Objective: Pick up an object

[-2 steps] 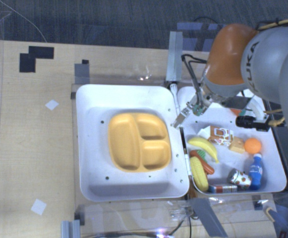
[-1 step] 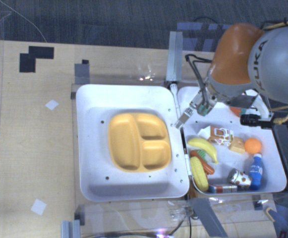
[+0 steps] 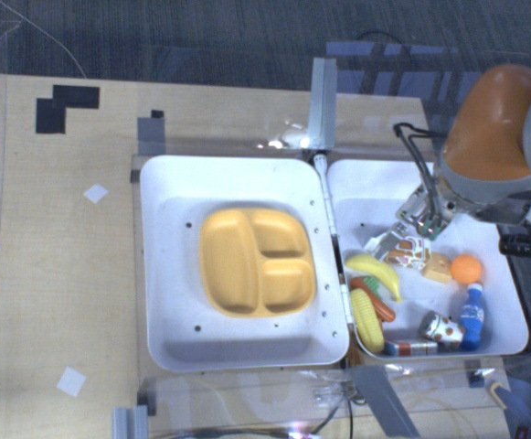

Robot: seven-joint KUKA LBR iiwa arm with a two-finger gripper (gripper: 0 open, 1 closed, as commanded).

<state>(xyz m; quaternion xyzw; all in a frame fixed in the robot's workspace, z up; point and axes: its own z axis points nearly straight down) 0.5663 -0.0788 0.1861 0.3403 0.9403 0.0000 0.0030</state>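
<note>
A robotics lab: wooden bench point(image 3: 55, 273), twin white bins point(image 3: 155, 337), taped markers point(image 3: 64, 106), carpeted floor point(image 3: 201, 16).

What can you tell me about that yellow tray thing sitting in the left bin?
The yellow tray is a rounded-square plate of smooth, plastic-looking material, moulded into three compartments: one long one on its left and two smaller ones on its right. It lies flat, face up, near the middle of the left bin, turned slightly askew. It holds nothing and touches nothing besides the bin floor.

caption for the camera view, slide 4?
KUKA gripper poised over toy food in the right bin; yellow divided tray sits in the left bin.
</note>
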